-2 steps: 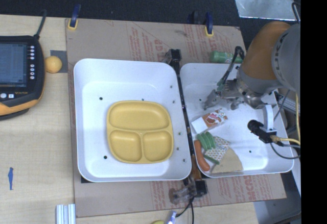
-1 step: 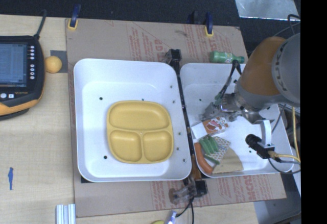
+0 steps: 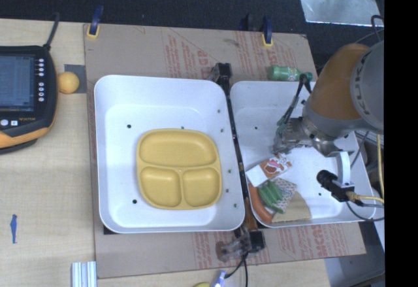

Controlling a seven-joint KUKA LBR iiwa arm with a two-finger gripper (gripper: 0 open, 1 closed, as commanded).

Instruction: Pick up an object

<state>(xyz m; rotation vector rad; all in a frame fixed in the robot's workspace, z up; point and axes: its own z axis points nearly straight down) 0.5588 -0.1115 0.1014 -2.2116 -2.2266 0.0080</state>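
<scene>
My gripper [image 3: 285,144] hangs low in the right bin [image 3: 258,102], just above a small red and white packet [image 3: 275,165]. Whether its fingers are open or shut is hidden from this angle. In front of the packet lies a heap: a green item in patterned wrap [image 3: 275,193], a tan card-like piece [image 3: 295,210] and an orange strip [image 3: 254,202] along the bin's left front wall. Nothing shows between the fingers. The left bin [image 3: 117,116] holds a yellow three-compartment tray [image 3: 177,168].
A green can [image 3: 283,72] lies on the cardboard behind the right bin. A tablet-like pendant [image 3: 23,96] and a yellow ball [image 3: 68,82] sit at the left of the bench. Clamps hold the cardboard's far edge.
</scene>
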